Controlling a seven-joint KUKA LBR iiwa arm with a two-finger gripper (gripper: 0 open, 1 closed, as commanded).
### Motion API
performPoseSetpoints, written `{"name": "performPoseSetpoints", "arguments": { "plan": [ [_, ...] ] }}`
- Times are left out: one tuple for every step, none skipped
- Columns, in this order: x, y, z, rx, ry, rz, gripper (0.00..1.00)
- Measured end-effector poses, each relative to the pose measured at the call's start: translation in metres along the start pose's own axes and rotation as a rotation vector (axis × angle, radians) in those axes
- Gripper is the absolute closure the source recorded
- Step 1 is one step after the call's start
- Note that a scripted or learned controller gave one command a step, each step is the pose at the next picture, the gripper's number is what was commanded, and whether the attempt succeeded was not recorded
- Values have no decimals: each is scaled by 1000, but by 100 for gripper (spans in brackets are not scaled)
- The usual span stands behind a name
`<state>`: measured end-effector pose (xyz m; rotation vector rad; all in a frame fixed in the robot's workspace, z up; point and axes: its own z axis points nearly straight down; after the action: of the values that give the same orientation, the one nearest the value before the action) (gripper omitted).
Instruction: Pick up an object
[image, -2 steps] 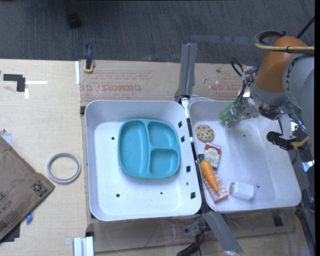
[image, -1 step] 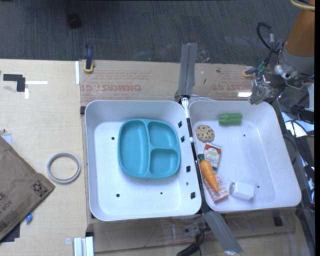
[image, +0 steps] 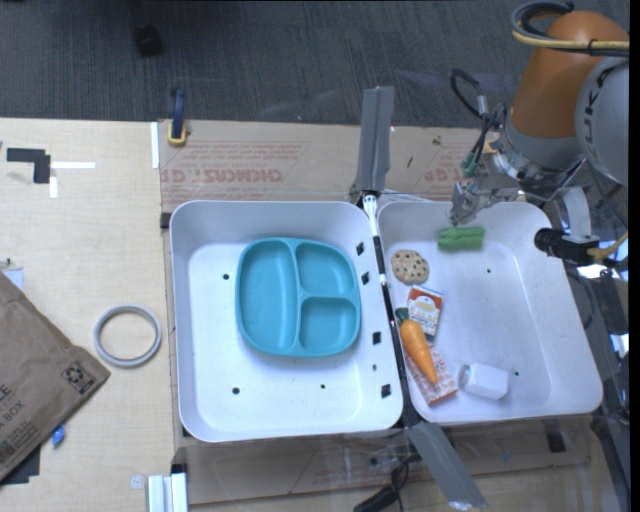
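The two-finger gripper (image: 466, 207) is hovering just above the fuzzy green oblong object (image: 460, 238) lying in the right white bin (image: 560, 330), gripping nothing, its finger spread unclear.

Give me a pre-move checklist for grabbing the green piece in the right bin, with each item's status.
1. Pincer above the green piece: ok, just over it.
2. Green piece clear of the cookie: ok, apart.
3. Green piece clear of the right bin wall: not ok, close to the far rim.
4. Pincer opening: cannot tell.
5. Carrot and white block out of the path: ok, nearer end.
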<state>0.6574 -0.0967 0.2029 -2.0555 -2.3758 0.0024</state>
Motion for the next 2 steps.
{"name": "performPoseSetpoints", "arguments": {
  "plan": [
    [53,9,12,0,0,-233,100],
    [57,-14,12,1,1,-144,100]
  ]
}}
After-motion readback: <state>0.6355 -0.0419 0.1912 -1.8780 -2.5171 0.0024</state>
